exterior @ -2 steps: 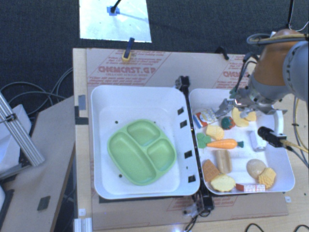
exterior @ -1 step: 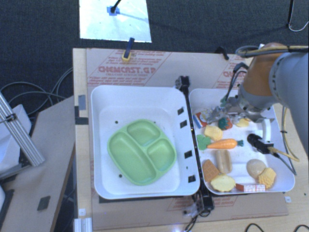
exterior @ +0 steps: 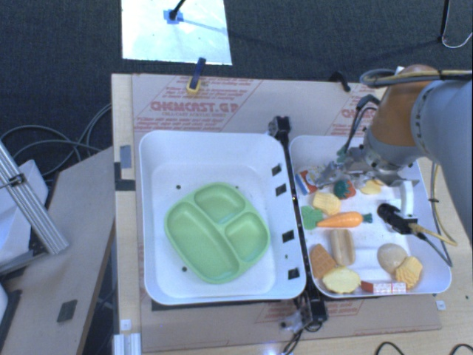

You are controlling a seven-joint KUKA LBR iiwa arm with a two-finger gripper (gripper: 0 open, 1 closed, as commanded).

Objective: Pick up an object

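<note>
Camera view gives you two shallow white bins side by side. The left white bin (exterior: 222,154) holds a pale green plastic plate with three compartments (exterior: 216,231). The right white bin (exterior: 373,242) holds the toy food you could pick from.

The grey arm's gripper (exterior: 330,174) sits low over the far end of the right bin. You cannot tell whether it is released or clenched, and nothing shows as grasped.

A small dark green toy piece (exterior: 341,190) lies just beside the gripper, on its near side. A yellow toy chunk (exterior: 326,202) lies just beside that. An orange plastic carrot with a green top (exterior: 341,220) lies across the middle of the bin. Nearer you, a tan hot-dog bun (exterior: 341,246) lies beside a brown bread slice (exterior: 322,260), and a beige rounded piece (exterior: 392,257) rests at the right.
</note>
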